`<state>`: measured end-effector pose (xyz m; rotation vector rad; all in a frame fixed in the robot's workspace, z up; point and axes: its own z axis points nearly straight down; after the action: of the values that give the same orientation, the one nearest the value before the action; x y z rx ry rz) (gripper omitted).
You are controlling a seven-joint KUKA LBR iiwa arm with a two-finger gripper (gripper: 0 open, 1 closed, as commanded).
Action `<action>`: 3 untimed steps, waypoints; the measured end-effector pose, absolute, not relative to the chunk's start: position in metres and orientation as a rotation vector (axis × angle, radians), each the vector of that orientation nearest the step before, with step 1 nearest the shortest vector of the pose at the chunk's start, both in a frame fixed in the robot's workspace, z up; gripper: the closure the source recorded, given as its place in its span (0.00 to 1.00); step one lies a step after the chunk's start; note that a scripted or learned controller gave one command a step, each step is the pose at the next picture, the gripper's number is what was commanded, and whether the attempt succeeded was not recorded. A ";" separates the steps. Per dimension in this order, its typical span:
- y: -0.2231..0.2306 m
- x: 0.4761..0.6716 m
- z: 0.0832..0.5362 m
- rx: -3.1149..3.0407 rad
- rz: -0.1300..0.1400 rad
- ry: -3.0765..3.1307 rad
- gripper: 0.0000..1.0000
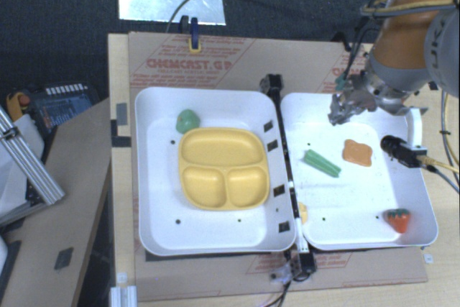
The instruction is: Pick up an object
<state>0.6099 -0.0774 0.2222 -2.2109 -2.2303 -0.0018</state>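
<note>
Gripper point(343, 111) sits over the right bin point(417, 226), near its far edge toward the left corner; can't tell what state it's in, too blurred. Nothing visibly held. Right bin contents: green stick-shaped piece point(321, 162) left of centre, orange flat piece point(357, 152) just right of it, red-orange item with green top point(397, 218) at the near right corner. Left bin point(154, 226): yellow divided tray point(221, 168) centred, green lump point(187, 120) touching its far left corner.
</note>
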 end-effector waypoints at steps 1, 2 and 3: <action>-0.031 0.586 0.234 -2.210 -0.003 -2.231 1.00; 0.019 0.551 0.226 -2.209 0.000 -2.229 1.00; 0.061 0.535 0.225 -2.209 -0.001 -2.230 1.00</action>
<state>0.5354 0.0615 0.2248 -2.2094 -2.2303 -0.0015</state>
